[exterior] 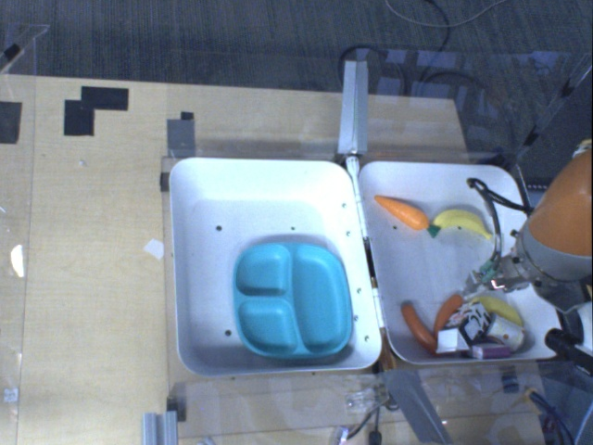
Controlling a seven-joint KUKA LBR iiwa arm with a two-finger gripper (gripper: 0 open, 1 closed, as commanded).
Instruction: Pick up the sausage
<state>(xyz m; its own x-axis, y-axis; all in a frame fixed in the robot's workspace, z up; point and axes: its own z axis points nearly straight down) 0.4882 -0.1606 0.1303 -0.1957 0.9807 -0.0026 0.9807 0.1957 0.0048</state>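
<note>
The sausage (pixel 417 327), short and orange-red, lies near the front left corner of the right bin (pixel 408 248). A second reddish piece (pixel 449 310) lies just right of it, tilted upward. My gripper (pixel 484 284) hangs low over the right side of that bin, above and to the right of both pieces, with the grey arm and its orange band (pixel 565 216) behind it. Nothing visible is held in the gripper.
A carrot (pixel 403 211) and a yellow banana (pixel 460 222) lie at the back of the right bin. A yellow piece (pixel 501 310), a black-and-white item (pixel 474 324), a white block (pixel 447 341) and a purple item (pixel 491 350) crowd its front right. The left bin (pixel 195 248) holds a blue divided plate (pixel 292 297).
</note>
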